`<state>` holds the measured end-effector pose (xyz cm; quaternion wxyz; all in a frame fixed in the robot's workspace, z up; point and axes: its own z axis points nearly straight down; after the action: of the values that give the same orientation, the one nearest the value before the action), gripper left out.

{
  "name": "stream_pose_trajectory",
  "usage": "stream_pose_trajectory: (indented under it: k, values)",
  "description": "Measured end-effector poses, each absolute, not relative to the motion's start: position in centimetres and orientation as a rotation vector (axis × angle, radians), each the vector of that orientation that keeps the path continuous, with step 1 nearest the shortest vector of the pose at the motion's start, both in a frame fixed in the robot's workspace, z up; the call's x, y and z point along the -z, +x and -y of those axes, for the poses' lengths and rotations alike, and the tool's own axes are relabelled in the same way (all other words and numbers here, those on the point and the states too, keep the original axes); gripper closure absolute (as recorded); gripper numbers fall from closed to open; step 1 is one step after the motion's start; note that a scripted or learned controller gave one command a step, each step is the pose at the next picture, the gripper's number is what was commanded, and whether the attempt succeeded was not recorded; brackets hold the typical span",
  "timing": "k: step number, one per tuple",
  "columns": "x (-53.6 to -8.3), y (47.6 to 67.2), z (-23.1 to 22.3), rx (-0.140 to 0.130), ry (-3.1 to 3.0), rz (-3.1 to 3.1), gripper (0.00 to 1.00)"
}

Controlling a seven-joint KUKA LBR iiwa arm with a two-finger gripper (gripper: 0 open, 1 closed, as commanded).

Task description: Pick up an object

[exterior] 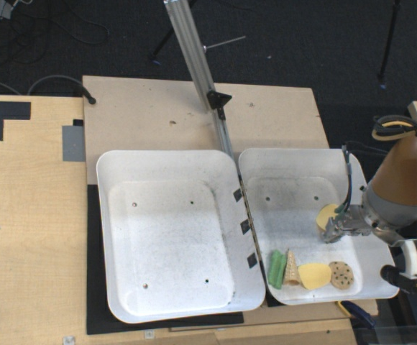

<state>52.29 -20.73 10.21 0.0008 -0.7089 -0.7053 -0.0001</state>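
So we're looking at the reach-in step: the gripper (332, 230) is hanging low over the right bin (295, 165), right beside a yellow piece (326, 213) by its far-right wall. Honestly we're not able to tell the claw's state from up here, and nothing is visibly caught in it. The other candidates are lying along the near edge: a green piece (275, 268), a cone (292, 267), a yellow blob (313, 275) and a cookie (341, 274), all bunched together. We're guessing the next move calls for settling squarely over one item. The left bin (122, 165) isn't involved.
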Motion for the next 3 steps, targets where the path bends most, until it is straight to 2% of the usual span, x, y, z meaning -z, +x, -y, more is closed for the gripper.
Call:
stream_pose_trajectory:
  k: [2,3]
  values:
    - [-20.8,53.0,20.5,0.003,-2.223,2.225,1.00]
    - [-23.3,53.0,20.6,0.001,-2.220,2.225,1.00]
